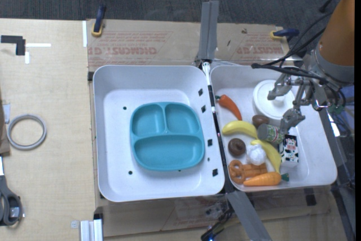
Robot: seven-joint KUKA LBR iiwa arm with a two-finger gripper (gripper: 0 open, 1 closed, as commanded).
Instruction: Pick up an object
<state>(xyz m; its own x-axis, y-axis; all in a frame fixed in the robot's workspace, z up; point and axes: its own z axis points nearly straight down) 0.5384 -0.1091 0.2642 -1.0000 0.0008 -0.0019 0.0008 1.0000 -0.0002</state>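
A: Where does the gripper sit?

B: Over the right bin, reaching in from the right edge. Its metal fingers point down toward the heap of toy food, and they stand apart with nothing between them.

A: And what lies nearest to it?

B: A small green can lies on its side just below and to the left of the lower fingertip, close to it, though whether they touch is unclear. A white round container sits just left of the gripper, at the back of the bin.

A: The rest of the pile?

B: A yellow banana lies left of the can, with an orange chili pepper behind it. A second banana curves down beside a black-and-white carton, which lies directly below the gripper. A chocolate doughnut and a white ball rest in the middle. At the front are a pretzel and a carrot.

A: The left bin?

B: It holds a blue divided plate, well apart from the gripper.

A: Anything on the bench?

B: A roll of grey tape lies far left.
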